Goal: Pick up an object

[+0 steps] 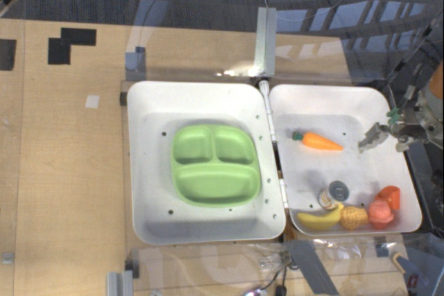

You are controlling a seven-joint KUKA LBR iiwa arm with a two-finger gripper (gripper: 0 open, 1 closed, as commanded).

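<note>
You have the gripper (386, 137) over the right edge of the right bin (312, 97), at about the height of the toy carrot (321, 142). One grey finger points left and down into the bin, a second one shows beside it near the rim, and there is a visible gap between them, so I judge the fingers to be open, with nothing between them.

No object is chosen yet, as far as I can see. The carrot lies alone in the middle of the right bin, well apart from the gripper, with its green end to the left. The other things are crowded along the front wall: a banana (318, 220), a yellow-orange textured fruit (353, 218), a pink-red fruit (380, 212) and a red pepper-like piece (390, 197), which touch or nearly touch each other. A small round grey object (338, 189) lies just behind the banana. The left bin (149, 107) holds a green divided plate (214, 164).

What could go wrong from here: if you go for the front cluster, the fingers may land on two things at once, or push one against the wall, and close on nothing. The corner also leaves little room for an open finger beside the rim. The carrot is the safer choice, but it is smooth and tapered; a grip near the thin tip may let it slip out, and a descent that is not centred may roll it aside.
</note>
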